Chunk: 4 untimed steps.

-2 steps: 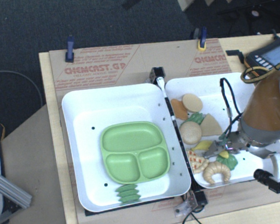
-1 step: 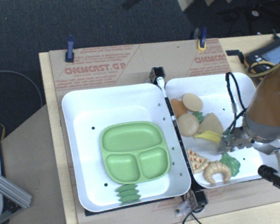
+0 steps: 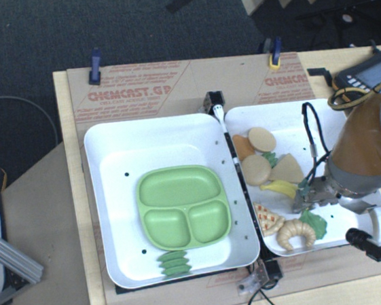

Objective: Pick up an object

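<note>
One fixed overhead camera, slanted down, both white bins (image 3: 106,192) in frame

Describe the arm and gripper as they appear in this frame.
The arm is bulky and rounded, with an orange band over a grey wrist section. A black cable loops along it. The gripper is small, of dark grey metal.

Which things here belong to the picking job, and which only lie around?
Job: gripper low in right bin; banana, croissant, waffle, green leaf.
Around: green divided plate, pea pod, left bin, blue clamp.
</note>
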{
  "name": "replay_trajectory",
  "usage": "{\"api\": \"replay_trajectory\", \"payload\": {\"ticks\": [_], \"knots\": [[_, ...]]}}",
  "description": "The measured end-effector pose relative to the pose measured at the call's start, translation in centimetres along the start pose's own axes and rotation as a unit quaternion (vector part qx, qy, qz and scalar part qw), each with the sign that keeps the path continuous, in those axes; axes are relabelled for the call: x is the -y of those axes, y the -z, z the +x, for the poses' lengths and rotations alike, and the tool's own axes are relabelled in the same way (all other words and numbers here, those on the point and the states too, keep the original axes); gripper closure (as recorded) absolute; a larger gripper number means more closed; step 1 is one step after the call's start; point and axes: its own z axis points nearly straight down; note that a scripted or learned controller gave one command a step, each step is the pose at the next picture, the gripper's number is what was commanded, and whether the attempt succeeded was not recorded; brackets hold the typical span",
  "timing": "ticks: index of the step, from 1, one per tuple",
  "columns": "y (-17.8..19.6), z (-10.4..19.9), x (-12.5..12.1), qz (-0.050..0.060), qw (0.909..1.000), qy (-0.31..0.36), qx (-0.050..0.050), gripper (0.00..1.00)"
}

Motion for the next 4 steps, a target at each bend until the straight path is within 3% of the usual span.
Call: {"api": "replay_trajectory", "payload": {"ticks": [1, 2, 3, 4], "knots": [[10.7, 10.2, -3.4, -0.008, 0.9999, 0.007, 0.000, 1.00], [10.0, 19.2, 0.2, 0.002, 1.0000, 0.006, -0.002, 1.00], [19.5, 19.9, -2.1, -0.007, 1.0000, 0.002, 0.000, 1.00], [35.6, 18.0, -0.1, -0.011, 0.9999, 0.001, -0.001, 1.00]]}}
